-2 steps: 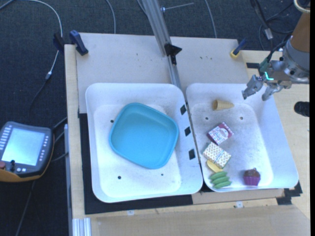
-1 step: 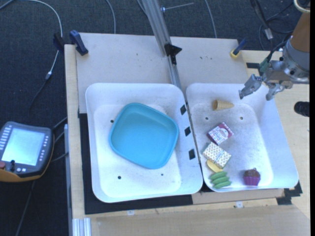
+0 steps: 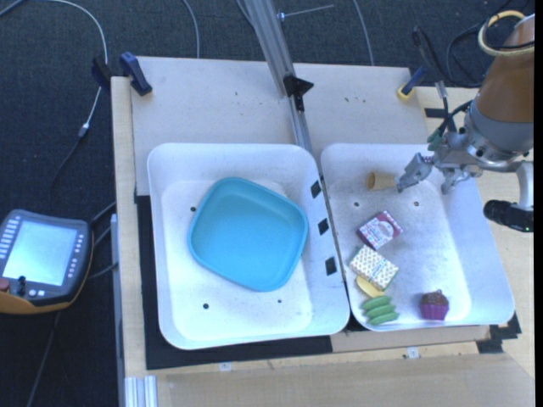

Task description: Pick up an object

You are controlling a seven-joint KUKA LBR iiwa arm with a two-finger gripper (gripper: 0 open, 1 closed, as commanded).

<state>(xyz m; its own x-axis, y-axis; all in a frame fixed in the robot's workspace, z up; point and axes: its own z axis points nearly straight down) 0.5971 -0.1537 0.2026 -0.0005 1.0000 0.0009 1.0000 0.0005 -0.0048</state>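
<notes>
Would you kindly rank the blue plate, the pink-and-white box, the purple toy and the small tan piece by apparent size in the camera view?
1. blue plate, by far the largest
2. pink-and-white box
3. purple toy, only slightly smaller than the box
4. small tan piece

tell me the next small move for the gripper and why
Probably a short shift toward the tan piece, then down. The gripper hangs open over the right bin's upper part with nothing between its fingers, and that piece lies just beside it, apart from the cluster of other items lower in the bin, so it looks like the closest, least crowded pick.
</notes>
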